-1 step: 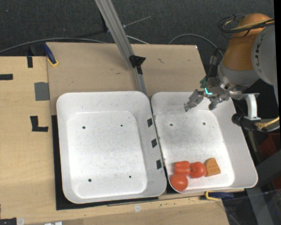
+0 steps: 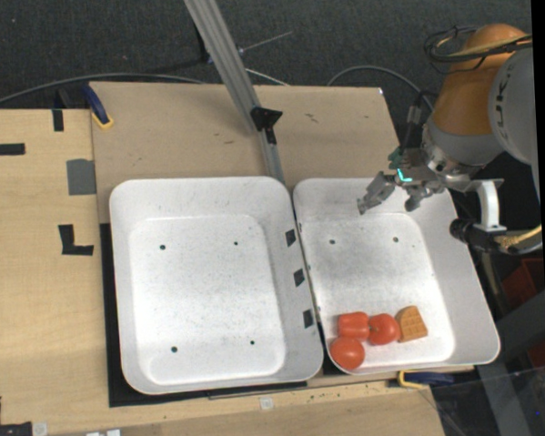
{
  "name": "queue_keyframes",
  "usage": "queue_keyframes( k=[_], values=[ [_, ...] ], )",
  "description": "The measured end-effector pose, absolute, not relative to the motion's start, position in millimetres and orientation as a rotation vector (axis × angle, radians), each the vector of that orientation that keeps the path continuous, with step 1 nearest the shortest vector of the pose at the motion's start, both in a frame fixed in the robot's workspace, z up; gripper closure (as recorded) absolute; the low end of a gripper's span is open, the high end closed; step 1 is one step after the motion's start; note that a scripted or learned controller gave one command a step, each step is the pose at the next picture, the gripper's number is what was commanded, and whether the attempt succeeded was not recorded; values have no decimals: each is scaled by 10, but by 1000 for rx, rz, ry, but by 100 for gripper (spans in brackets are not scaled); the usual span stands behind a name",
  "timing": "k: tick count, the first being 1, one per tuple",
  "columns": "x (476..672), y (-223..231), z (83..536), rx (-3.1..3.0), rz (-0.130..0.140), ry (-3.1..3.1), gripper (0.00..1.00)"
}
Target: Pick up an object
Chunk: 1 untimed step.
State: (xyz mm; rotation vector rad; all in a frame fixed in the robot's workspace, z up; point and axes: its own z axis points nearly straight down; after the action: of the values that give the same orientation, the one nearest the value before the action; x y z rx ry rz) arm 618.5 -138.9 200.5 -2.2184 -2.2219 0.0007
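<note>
gripper [image 2: 395, 196]: fingers spread wide, holding nothing, over the far edge of right bin [image 2: 458, 276]
targets: red pieces [image 2: 361, 334] plus tan block [image 2: 411, 323], clustered at the bin's near edge
offset: cluster lies well apart from gripper, toward the camera
cluster axis: runs across the bin

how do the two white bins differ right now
The right bin holds red pieces and an orange-tan block clustered at its near edge; the left bin shows just speckled floor. The hand hangs over the right bin's far end, not the left bin. Both are shallow, white and rounded.
</note>
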Motion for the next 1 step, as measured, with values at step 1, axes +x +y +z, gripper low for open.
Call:
queue_keyframes(
  k=[1],
  values=[
    [6218, -1436, 1540, -2218, 7, -2220, 0]
  ],
)
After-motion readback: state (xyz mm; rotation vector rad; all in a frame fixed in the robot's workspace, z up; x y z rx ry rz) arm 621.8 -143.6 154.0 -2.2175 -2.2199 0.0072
